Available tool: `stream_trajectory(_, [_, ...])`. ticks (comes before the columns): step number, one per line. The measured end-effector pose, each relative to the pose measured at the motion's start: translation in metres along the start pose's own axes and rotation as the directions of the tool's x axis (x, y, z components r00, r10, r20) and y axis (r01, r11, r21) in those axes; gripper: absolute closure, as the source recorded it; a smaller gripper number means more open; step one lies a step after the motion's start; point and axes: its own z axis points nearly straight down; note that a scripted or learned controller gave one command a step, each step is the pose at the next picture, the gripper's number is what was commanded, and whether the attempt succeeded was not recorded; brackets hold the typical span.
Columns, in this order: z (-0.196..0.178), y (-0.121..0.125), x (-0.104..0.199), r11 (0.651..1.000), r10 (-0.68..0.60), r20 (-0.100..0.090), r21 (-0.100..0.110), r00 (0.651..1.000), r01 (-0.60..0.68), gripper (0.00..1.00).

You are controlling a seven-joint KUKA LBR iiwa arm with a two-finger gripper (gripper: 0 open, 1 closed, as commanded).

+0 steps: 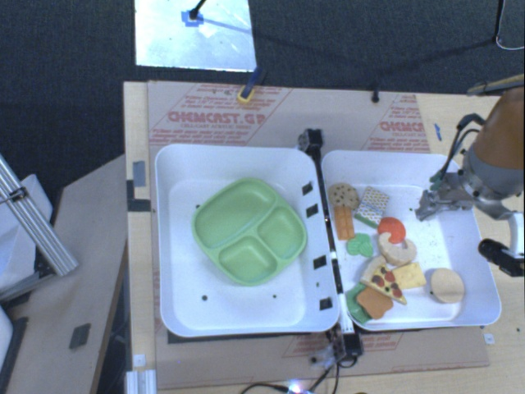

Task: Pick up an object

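Observation:
The right bin (484, 302) holds a heap of toy food. A chocolate-chip cookie (344, 194), a checkered cracker (374, 203) and an orange stick (344, 222) lie at its left. A red tomato piece (393, 228), a pale ring-shaped piece (399, 251), a yellow cheese wedge (413, 277), a pizza slice (383, 282) and a brown toast (374, 303) crowd the middle. A tan bun (447, 285) lies alone at the lower right. My gripper (426, 208) hangs over the bin's upper right part, right of the tomato, with nothing seen in it.
A green divided plate (248, 231) lies in the left bin (176, 302). A black-clipped divider (321, 220) separates the bins. A green leaf-like piece (358, 245) lies by the orange stick. A shiny metal sheet (194, 23) lies beyond the bench.

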Motion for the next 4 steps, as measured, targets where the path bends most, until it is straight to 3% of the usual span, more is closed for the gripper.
stream_trajectory(1, [-0.051, -0.003, 0.008, 1.000, -0.004, 0.000, 0.000, 1.000, 0.004, 1.00])
stream_trajectory(2, [-0.068, -0.002, 0.008, 1.000, -0.003, -0.001, 0.002, 1.000, 0.003, 1.00])
stream_trajectory(4, [-0.062, 0.025, 0.123, 1.000, -0.009, -0.005, 0.005, 1.000, 0.009, 1.00])
